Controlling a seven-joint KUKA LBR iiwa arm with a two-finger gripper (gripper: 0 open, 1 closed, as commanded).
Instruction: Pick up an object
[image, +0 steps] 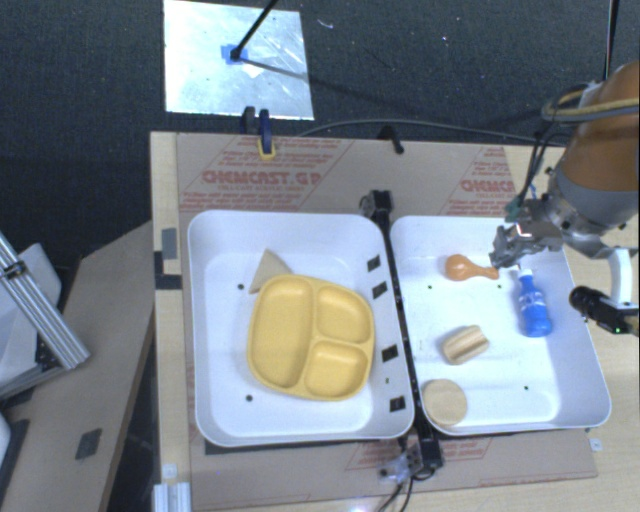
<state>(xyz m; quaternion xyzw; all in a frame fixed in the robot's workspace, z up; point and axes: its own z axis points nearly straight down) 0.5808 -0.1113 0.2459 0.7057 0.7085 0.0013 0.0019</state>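
I see my gripper (512, 243) hanging over the far edge of the right bin (580, 400), and it looks small and dark from up here. I cannot tell how wide it is, and I see nothing held in it. Just beside it, near the far edge, lies an orange toy spoon (468, 267) with its round end pointing to the left bin (215, 400). A blue bottle (532, 306) lies just beside the gripper too, closer to the right edge. A tan block like a bread roll (465, 344) sits in the middle of the right bin, and a round tan disc (445, 402) sits in its near left corner. The left bin holds a yellow divided plate (308, 338) with a tan wedge (267, 269) touching its far side. I think the spoon or the bottle is the easy pick, since both are close. To do it well, I would line up right over the thin part of one thing, go straight down, and squeeze across its narrow side. I would keep away from the bin wall, and I would lift slowly so it does not slip out.
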